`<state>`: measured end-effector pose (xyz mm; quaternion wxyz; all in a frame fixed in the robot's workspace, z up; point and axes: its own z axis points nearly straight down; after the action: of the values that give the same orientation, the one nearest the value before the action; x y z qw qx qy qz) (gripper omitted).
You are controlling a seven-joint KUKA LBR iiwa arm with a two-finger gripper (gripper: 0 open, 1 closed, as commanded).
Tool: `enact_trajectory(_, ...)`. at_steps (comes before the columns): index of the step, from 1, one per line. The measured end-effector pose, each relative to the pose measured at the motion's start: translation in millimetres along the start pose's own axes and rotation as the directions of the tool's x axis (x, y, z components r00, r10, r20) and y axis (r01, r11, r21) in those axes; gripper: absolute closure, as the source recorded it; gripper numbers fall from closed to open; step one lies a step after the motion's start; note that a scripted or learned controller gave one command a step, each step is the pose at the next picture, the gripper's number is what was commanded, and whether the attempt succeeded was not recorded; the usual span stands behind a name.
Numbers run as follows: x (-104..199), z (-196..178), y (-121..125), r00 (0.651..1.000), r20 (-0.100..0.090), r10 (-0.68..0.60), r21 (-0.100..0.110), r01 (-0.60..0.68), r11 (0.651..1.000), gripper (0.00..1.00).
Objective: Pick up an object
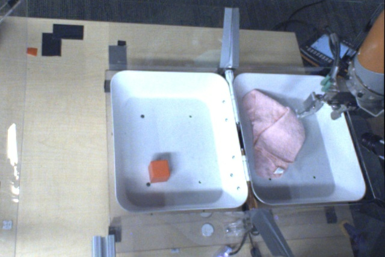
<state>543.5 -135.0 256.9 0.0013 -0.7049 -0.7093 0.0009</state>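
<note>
The wooden bench (60,147) takes up most of the view, pale and smooth, with dark carpet beyond its far edge. On it sit two shallow white bins, side by side and touching along a shared metal divider (230,39) that runs up between them.

The left bin (174,93) is the larger expanse of bare white floor, dotted with a few small dark holes. The right bin (343,153) lies just beside it, and its near-left half is covered by a pink cloth (274,132), loosely folded into a rumpled wedge with a small tag at its lower edge.

The arm (373,57) enters from the right, its orange band visible at the frame's edge, grey wrist hardware below it. It hangs over the upper right part of the right bin. The gripper (308,106) reaches leftward and down toward the cloth's upper right edge, its tip just beside or touching the fabric; which one cannot be made out. Whether the fingers are parted or closed cannot be told from this angle, and nothing is visibly held between them.

At the bench's far left corner lie black L-shaped markers (60,38).

An orange block (159,171) rests on the floor of the left bin, near its front left area, well apart from the gripper.

A tiny orange square (32,52) sits on the bench beside the black markers.
</note>
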Motion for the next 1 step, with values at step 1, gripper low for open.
enact_trajectory(1,-36.7,-64.1,9.2,0.978,0.003,-0.208,-0.005,0.208,0.978,0.00)
